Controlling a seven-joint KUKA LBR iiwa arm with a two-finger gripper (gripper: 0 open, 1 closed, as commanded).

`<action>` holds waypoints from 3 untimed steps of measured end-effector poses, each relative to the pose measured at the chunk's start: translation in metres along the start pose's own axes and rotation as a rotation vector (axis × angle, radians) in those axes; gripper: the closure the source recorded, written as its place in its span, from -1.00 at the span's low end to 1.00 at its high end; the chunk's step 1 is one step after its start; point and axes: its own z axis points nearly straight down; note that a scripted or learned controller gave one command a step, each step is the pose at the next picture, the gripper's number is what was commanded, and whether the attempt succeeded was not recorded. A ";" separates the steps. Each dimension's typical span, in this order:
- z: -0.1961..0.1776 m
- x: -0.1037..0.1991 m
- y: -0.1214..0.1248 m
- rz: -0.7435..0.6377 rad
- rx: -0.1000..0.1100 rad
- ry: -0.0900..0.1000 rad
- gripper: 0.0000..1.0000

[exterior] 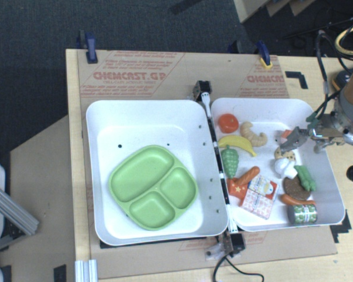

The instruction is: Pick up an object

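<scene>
Step in hand: you are looking at the approach. The gripper hangs over the upper right part of the right bin, at the right of the frame, with nothing visibly between its fingers.

Hand: two dark fingers seem to splay apart, one toward the left and one toward the right, so it reads as spread rather than pinched, though the metal is small and blurred here.

Task's thing: no single target is named. The candidates crowd the right bin: a red tomato at upper left, a yellow banana just below it, a tan lump beside that, a green ear of corn, a carrot, a printed card, a white piece, a green can at lower right.

Nearest to the hand: the small mottled piece and the white piece lie just beneath and left of the fingers.

Next move: by my reading, a straight descent, then a close on whichever piece sits between the fingers; the clutter there leaves little room.

Left bin: holds a green divided plate, well apart from the arm.

Hard to make out: the arm is cut off by the right edge; the brown items near the can are too jumbled to name.
</scene>
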 end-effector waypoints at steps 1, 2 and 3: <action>0.154 0.046 0.027 -0.001 0.001 -0.001 -1.00; 0.140 0.044 0.028 0.001 -0.004 -0.002 1.00; 0.141 0.044 0.027 0.001 -0.002 -0.002 -1.00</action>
